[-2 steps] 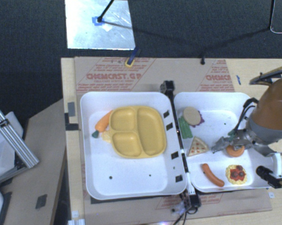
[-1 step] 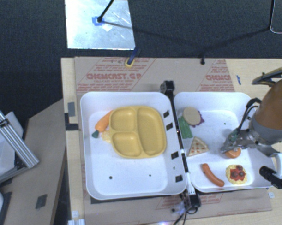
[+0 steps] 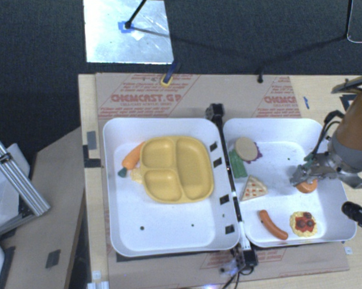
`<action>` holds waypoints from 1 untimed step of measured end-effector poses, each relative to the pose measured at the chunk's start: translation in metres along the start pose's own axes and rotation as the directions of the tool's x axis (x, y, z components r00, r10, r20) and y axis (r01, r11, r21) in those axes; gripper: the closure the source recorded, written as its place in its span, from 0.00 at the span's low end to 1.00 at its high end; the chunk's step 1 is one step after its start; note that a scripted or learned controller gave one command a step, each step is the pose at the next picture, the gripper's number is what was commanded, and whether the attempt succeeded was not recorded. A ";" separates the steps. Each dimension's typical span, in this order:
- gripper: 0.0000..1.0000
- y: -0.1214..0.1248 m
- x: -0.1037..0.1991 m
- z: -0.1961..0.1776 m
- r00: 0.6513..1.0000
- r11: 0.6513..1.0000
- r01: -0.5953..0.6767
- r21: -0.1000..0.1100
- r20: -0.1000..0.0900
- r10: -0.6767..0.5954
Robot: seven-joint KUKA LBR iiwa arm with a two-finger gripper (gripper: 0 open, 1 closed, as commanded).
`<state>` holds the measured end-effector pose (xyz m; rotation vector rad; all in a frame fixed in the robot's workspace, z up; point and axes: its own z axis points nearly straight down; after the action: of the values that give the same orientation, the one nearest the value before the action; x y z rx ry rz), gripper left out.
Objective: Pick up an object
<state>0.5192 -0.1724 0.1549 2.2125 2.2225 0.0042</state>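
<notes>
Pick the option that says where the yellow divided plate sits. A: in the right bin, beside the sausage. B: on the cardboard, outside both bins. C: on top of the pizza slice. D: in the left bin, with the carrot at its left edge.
D: the yellow divided plate lies in the left bin, and the carrot rests against its left edge.

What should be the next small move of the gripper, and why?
Probably a short descent, straight down. The gripper hovers in the right bin, just above an orange round object near that bin's right wall. Nothing visibly sits between its fingers, so lowering around that closest object seems the sensible step.
</notes>
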 end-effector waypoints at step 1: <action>1.00 0.005 0.003 -0.064 1.000 1.000 0.000 -0.002 0.000 0.000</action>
<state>0.5240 -0.1690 0.2185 2.2108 2.2214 0.0066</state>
